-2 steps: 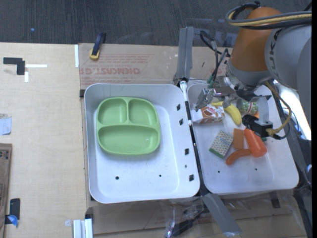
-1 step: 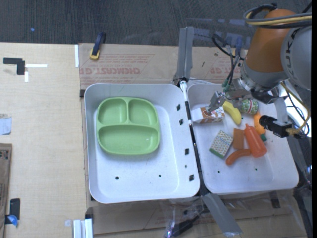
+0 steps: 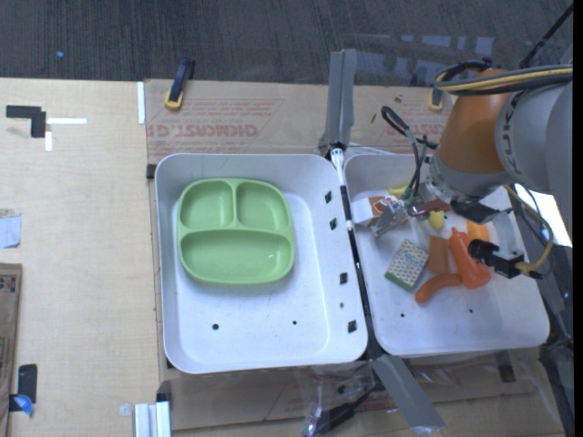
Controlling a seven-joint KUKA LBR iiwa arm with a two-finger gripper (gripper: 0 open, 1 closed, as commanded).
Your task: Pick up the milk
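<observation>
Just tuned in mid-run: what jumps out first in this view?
The green divided plate lying alone in the left bin catches the eye first. Next, the grey arm with its orange band leans over the right bin, its end effector low among a cluster of small items, including an orange toy and a checkered packet.

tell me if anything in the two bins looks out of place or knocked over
Nothing looks spilled or damaged. The green three-compartment plastic plate lies flat in the left white bin. In the right white bin the toy foods lie jumbled: an orange curved piece and a small patterned packet lie at angles.
</observation>
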